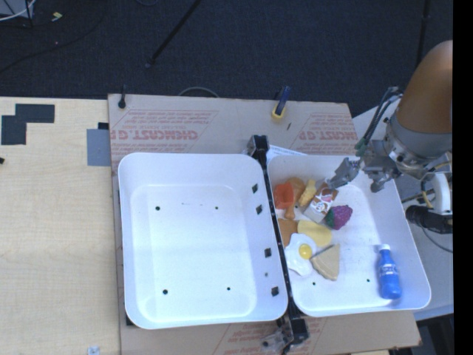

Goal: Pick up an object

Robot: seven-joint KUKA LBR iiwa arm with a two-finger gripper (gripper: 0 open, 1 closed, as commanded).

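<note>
Your gripper (341, 174) hovers over the right bin's (414, 272) toy pile (314, 217), finger state indiscernible, with nothing lifted yet.

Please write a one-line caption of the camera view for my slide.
Grey KUKA arm's gripper above the right white bin holding toy food and a blue bottle.

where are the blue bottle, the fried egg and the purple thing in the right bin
blue bottle (387, 273), camera view, middle of its body
fried egg (301, 253), camera view, on its yellow yolk
purple thing (340, 216), camera view, centre of its top
</note>
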